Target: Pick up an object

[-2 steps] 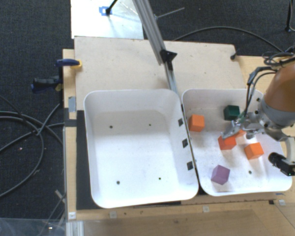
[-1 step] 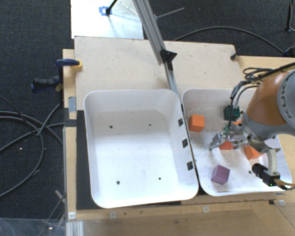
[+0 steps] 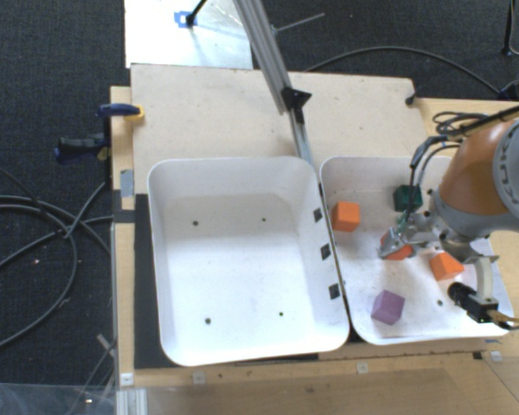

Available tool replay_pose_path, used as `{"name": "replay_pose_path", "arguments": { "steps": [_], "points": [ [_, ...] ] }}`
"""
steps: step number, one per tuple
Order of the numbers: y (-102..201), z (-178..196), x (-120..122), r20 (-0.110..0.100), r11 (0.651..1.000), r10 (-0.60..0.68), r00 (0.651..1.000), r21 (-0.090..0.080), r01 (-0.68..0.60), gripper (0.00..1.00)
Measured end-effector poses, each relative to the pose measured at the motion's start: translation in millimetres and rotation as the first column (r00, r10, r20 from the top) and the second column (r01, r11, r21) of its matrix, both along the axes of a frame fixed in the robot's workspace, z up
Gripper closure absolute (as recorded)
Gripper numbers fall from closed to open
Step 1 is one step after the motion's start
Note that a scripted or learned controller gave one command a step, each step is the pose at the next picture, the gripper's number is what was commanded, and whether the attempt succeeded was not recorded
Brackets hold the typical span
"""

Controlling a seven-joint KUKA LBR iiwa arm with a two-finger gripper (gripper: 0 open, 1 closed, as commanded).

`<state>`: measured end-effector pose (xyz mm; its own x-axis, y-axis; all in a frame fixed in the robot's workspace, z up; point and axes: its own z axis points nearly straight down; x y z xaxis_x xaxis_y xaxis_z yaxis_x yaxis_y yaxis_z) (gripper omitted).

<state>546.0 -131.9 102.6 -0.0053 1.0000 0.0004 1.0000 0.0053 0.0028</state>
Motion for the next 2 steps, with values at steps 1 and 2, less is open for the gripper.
{"name": "replay_pose_path", "arguments": {
  "steps": [1,2],
  "points": [
    [90,92,5,0.006,1.0,0.009,1.0,0.003,-0.009,1.0],
    [176,87,-30,-0.005,1.0,0.008,1.0,0.004,-0.008,1.0]
  ]
}}
